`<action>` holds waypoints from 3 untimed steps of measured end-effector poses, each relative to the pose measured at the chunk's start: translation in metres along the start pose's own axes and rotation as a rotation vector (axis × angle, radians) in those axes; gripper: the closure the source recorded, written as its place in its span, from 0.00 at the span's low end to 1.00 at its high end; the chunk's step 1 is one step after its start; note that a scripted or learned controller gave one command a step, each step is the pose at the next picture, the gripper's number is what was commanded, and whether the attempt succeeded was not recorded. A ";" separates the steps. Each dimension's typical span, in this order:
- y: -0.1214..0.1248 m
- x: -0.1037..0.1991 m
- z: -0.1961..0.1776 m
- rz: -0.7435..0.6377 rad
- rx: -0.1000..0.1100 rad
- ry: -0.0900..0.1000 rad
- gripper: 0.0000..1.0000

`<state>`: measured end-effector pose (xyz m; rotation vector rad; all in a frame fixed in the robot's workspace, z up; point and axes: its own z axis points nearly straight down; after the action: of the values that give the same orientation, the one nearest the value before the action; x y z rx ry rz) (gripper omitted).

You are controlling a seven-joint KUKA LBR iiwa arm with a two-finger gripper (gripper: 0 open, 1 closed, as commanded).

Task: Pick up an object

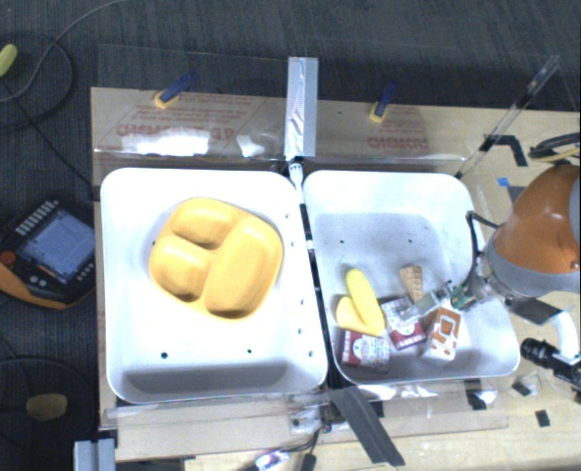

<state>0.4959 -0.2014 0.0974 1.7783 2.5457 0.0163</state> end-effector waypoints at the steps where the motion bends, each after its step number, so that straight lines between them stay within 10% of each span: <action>1: 0.002 0.002 -0.009 -0.002 -0.001 0.006 1.00; 2: 0.073 -0.002 -0.026 0.247 0.035 0.019 1.00; 3: 0.073 -0.002 -0.026 0.248 0.035 0.018 0.00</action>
<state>0.5642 -0.1779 0.1255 2.1038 2.3336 -0.0056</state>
